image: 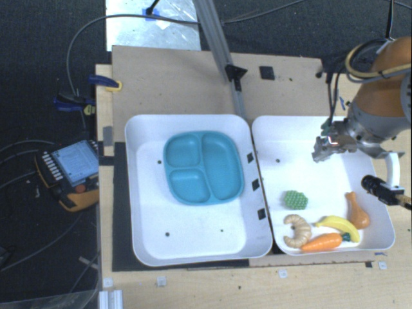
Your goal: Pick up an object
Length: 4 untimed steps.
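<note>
In the right bin [277, 140] lie a green broccoli piece [295, 200], a tan croissant [297, 230], an orange carrot [321, 242], a yellow banana [339, 224] and a brown drumstick [357, 212]. They cluster near the bin's front right corner. My gripper [324, 148] hangs over the upper right part of this bin, well above the broccoli and apart from all the food. I see nothing in it.
The left bin [145, 172] holds a blue divided plate [203, 167]. A metal pole [215, 34] slants across the bench's back. Cables, clamps and a handheld pendant [69, 169] lie on the floor to the left.
</note>
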Motion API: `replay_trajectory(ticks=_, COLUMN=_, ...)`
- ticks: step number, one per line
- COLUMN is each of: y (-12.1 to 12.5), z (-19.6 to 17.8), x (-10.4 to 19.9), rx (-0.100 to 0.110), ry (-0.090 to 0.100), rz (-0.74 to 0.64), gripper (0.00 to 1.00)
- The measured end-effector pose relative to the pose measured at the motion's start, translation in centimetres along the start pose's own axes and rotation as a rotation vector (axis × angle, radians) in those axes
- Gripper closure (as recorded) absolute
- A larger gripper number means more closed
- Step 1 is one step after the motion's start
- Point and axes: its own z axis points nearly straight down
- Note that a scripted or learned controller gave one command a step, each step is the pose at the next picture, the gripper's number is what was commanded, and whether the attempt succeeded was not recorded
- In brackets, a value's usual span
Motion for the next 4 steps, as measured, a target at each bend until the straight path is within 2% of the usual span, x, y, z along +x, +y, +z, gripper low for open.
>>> replay_trajectory(ticks=1, y=0.6, z=0.3, x=4.7, rx=0.000, ry=0.000, rz=0.001, gripper=1.00)
replay_trajectory(ticks=2, y=1.2, z=-1.2, x=10.1, rx=-0.001, ry=0.000, rz=0.001, gripper=1.00)
replay_trajectory(ticks=3, y=1.1, z=-0.5, x=15.4, rx=0.001, ry=0.000, rz=0.001, gripper=1.00)
replay_trajectory(ticks=4, y=1.2, z=-2.1, x=20.6, rx=-0.001, ry=0.000, rz=0.002, gripper=1.00)
